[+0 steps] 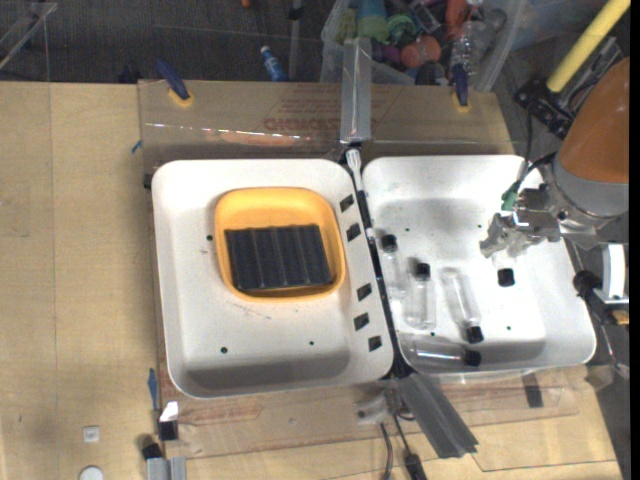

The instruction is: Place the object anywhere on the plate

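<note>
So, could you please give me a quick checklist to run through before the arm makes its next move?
1. Plate in place: the yellow plate lies flat in the left bin. Ok.
2. Landing spot: a dark ridged mat covers most of the plate. Cannot tell whether it will interfere.
3. Objects within reach: clear vials with black caps lie in the right bin. Ok.
4. Gripper position: over the right bin, near its right side. Ok.
5. Object in gripper: cannot tell.
6. Object on plate: no vial there. Not ok.
</note>
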You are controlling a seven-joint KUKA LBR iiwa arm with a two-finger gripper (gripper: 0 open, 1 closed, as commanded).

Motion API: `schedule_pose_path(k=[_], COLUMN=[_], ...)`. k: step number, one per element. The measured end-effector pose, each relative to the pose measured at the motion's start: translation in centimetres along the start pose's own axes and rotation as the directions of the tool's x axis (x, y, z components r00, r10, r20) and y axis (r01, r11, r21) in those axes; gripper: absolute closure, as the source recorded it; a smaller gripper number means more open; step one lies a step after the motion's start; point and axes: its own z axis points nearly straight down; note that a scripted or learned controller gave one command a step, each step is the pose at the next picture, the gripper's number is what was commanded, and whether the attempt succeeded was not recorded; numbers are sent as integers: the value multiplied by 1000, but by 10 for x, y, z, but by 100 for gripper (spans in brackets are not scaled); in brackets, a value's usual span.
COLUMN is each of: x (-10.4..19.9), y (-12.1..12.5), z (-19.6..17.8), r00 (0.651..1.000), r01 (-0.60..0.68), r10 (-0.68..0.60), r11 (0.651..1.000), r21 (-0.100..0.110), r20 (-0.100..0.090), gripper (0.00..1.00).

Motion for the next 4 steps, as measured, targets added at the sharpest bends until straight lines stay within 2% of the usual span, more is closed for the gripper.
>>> schedule_pose_path(k=[1, 2, 3, 4], x=[20, 35, 57, 67], y=[31, 70, 101, 102], z=[-12, -13, 7, -30], r00=[982, 916, 878, 776], r01=[189, 401, 478, 630], r10=[-189, -401, -478, -630], r11=[982, 916, 878, 776], r21=[-4, -5, -5, -6], r20=[1, 3, 3, 5], gripper=[100, 100, 100, 100])
